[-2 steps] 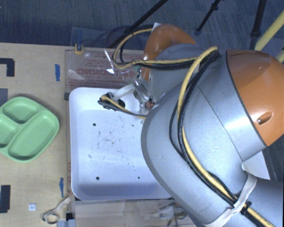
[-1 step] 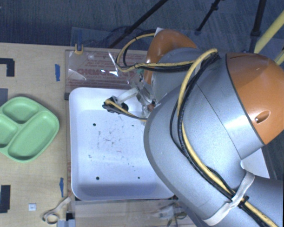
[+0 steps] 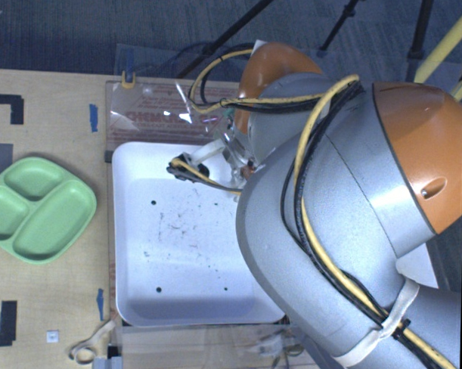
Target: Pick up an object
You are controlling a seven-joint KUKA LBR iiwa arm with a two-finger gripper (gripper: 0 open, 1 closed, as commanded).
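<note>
Grey arm (image 3: 343, 222) over the white bin (image 3: 141, 279) — grip width indiscernible — green divided plate (image 3: 37, 209) at left.

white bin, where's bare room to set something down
In the bin, the floor is bare from the left wall across to the arm, specks aside. The bench below the plate is bare too. Crowded: the bin's right side and far right corner, under the arm.
</note>
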